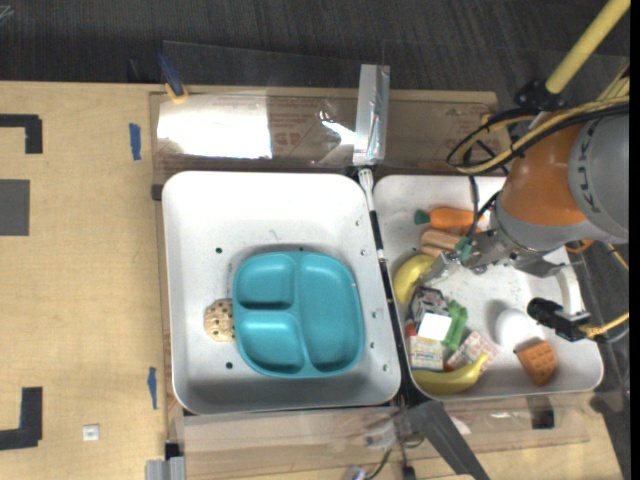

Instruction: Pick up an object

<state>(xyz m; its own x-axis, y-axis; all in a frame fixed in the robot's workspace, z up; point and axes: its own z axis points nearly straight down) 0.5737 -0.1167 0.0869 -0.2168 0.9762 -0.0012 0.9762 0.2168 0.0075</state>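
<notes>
Camera view shows the gripper [462,255] low in the right bin [585,373] near the banana [408,276]; I cannot tell its state, so it should descend straight and close slowly.

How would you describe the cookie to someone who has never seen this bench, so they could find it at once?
Start at the left white bin, which holds a big teal divided plate. Look at that plate's left edge: the cookie sits there, tucked against it on the bin floor. It is the small, round, tan speckled thing, alone on this side, while the other food is piled in the right bin.
</notes>
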